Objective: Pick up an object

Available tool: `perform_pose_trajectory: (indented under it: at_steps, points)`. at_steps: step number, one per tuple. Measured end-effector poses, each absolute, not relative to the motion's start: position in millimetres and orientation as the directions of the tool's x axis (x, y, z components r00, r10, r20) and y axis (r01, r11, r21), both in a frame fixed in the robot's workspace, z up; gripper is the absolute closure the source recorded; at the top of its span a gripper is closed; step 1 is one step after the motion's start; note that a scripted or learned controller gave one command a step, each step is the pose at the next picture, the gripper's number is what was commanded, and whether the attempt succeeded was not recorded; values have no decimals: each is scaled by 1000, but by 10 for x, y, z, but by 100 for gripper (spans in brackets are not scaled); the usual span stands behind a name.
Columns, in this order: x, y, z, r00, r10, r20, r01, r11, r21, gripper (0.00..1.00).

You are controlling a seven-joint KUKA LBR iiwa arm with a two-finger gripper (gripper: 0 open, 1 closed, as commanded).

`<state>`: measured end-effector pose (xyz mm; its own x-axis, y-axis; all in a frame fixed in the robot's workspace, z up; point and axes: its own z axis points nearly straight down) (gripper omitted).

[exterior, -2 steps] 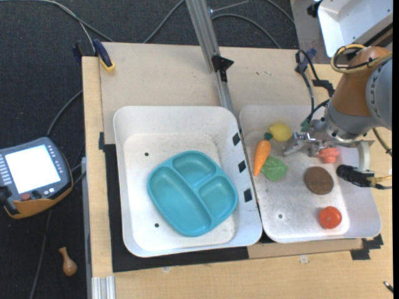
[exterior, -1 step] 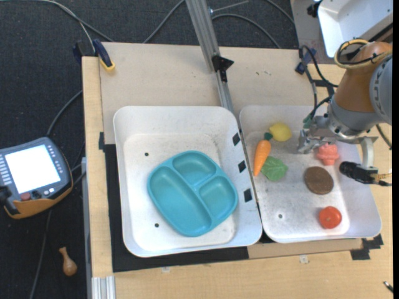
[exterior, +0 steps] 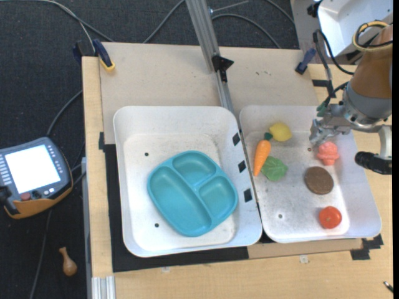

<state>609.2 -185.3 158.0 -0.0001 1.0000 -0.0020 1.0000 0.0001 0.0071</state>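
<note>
The right bin (exterior: 293, 226) holds a yellow lemon (exterior: 280, 132), an orange carrot (exterior: 262, 157), a green leafy piece (exterior: 274, 168), a pink lumpy object (exterior: 327, 152), a brown round disc (exterior: 319, 180) and a red tomato (exterior: 330, 217). My gripper (exterior: 323, 134) hangs at the bin's far right side, directly above the pink object and close to its top. I cannot make out how its tips stand.
The left bin (exterior: 134, 167) holds a blue divided plate (exterior: 192, 192). A metal pole (exterior: 209, 39) slants down to the gap between the bins. A teach pendant (exterior: 31, 176) lies off the bench to the left. Blue clamps (exterior: 103, 55) grip the bench's far corners.
</note>
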Motion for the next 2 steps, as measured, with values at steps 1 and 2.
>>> perform_pose_trajectory:
  at_steps: [1,2]
  points:
    - [6052,-1935,2165,0,1000,-3,1000,0,8,100]
    - [6040,-1896,2622,-2,1000,-2,1000,2,7,100]
